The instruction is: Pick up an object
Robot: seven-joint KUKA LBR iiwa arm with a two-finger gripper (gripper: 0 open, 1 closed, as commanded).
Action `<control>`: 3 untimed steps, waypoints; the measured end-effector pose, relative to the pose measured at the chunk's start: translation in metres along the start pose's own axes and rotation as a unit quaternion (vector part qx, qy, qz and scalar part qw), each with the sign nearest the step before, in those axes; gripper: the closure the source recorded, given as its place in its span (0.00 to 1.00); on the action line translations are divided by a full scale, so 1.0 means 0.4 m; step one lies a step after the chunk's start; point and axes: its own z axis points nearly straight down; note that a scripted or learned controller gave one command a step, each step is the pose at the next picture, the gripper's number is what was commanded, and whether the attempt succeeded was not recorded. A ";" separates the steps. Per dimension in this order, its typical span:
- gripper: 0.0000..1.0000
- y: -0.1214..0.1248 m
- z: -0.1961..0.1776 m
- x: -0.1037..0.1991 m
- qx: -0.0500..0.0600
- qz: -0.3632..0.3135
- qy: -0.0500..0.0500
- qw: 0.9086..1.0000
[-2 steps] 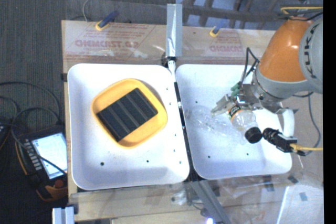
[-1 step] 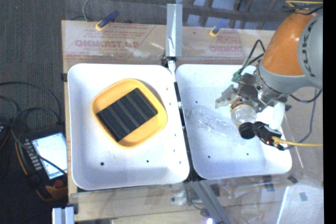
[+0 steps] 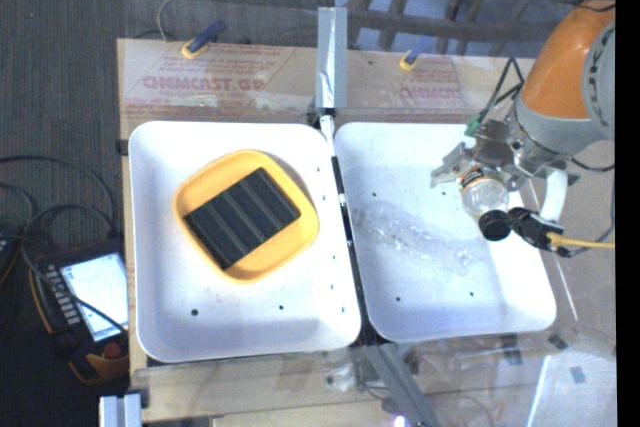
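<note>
Yellow dish (image 3: 247, 215) (black ribbed top) in left bin (image 3: 170, 305).

A blue-and-yellow clamp (image 3: 203, 39) grips the bench edge at eleven o'clock, another (image 3: 410, 60) at one; a teach pendant (image 3: 85, 293) lies at eight.

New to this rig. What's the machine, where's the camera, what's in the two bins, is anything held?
One camera, fixed above the bench, looks down at a slant. The grey arm with the orange band is a KUKA robot reaching in from the right; its hand hangs over the right bin. The left bin holds a yellow dish with a black ribbed pad lying on it. The right bin has a faint shiny patch, maybe clear film; I cannot tell. Whether the hand holds anything cannot be judged from this view.
</note>
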 end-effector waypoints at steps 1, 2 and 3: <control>0.00 0.066 0.005 -0.110 0.000 -0.042 0.000 0.999; 0.00 0.054 0.162 -0.090 0.000 -0.136 0.001 0.991; 0.00 0.139 0.269 -0.108 -0.004 -0.128 0.004 0.992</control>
